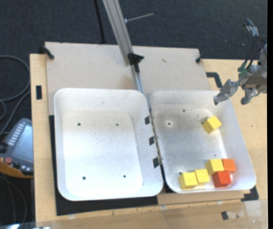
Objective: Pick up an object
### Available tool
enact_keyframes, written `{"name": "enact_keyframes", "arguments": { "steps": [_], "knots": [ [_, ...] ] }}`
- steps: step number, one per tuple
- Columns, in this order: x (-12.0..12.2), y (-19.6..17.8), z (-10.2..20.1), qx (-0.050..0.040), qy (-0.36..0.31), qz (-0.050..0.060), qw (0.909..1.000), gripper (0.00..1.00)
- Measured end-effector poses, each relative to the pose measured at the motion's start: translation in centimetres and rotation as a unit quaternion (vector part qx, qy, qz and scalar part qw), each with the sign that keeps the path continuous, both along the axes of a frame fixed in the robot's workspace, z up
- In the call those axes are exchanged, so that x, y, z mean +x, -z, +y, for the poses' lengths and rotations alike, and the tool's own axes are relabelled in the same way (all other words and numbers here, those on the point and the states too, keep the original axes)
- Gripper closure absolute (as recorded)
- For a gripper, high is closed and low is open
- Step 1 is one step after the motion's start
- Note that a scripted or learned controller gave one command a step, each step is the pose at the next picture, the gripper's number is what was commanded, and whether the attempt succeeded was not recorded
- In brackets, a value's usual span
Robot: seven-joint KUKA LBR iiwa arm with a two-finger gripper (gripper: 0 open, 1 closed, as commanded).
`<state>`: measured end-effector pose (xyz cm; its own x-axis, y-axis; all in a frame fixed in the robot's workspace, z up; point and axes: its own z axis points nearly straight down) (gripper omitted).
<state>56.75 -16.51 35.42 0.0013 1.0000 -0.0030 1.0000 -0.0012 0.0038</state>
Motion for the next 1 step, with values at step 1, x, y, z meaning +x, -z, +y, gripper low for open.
{"name": "enact_keyframes", "arguments": {
  "steps": [1],
  "knots": [
    [0.14, 0.52, -2.96, -0.001, 0.001, 0.001, 1.0, 0.0]
  ]
}}
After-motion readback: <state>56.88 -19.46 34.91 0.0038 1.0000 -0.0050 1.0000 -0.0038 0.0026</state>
